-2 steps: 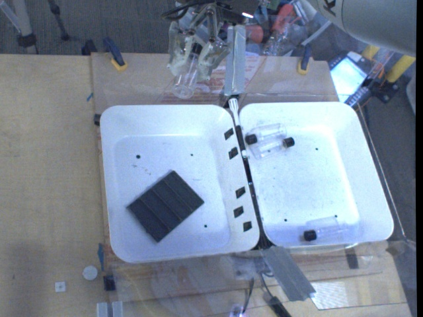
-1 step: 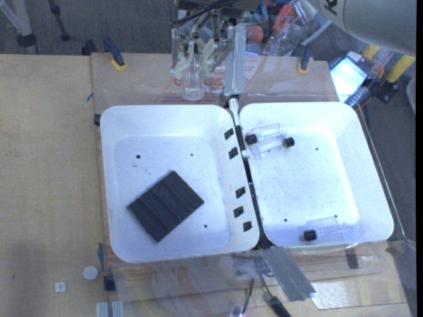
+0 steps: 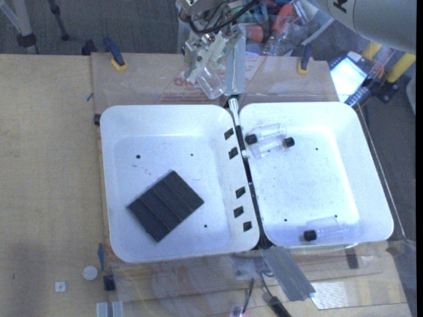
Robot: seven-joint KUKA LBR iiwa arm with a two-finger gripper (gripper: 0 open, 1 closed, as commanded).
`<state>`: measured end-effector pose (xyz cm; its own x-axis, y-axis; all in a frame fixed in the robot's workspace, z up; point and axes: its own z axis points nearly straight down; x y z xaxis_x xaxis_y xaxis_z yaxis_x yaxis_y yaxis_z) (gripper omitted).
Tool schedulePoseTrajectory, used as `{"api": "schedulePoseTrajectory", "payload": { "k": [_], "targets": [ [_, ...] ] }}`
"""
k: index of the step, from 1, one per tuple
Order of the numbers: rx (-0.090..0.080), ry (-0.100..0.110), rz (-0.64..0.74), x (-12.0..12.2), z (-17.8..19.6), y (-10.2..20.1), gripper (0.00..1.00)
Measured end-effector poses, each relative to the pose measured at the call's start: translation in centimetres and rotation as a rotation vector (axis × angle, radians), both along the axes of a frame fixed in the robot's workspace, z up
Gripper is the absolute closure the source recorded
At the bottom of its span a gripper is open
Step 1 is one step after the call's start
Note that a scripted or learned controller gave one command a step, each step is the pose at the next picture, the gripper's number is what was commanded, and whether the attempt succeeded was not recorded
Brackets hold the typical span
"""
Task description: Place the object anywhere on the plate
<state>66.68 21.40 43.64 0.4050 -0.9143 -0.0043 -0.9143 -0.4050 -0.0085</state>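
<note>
A dark grey ridged plate (image 3: 165, 205) lies flat and turned at an angle in the left bin (image 3: 125, 127), near its front. Two clear tubes with black caps lie in the right bin (image 3: 357, 170): one tube (image 3: 268, 140) at the back left beside the divider, the other tube (image 3: 324, 232) at the front wall. My gripper (image 3: 213, 68) hangs high above the back rims, over the gap where the two bins meet, well away from the plate. Something pale and glassy shows at its tip, too unclear to name.
A row of small black clips (image 3: 238, 190) runs along the divider between the bins. Clutter of cables and coloured items (image 3: 277, 18) sits behind the bins. Wooden bench (image 3: 46, 177) stretches to the left. A grey flat piece (image 3: 287, 273) lies in front.
</note>
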Motion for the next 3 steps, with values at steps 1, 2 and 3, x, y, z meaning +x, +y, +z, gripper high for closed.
{"api": "schedulePoseTrajectory", "payload": {
  "k": [1, 2, 3],
  "targets": [
    [-0.004, -0.004, 0.940, -0.04, -0.12, 1.19, 1.00],
    [-0.004, 0.004, 0.500, -0.04, -0.07, 1.05, 1.00],
    [-0.005, -0.003, 0.954, -0.08, -0.10, 1.27, 1.00]
  ]
}}
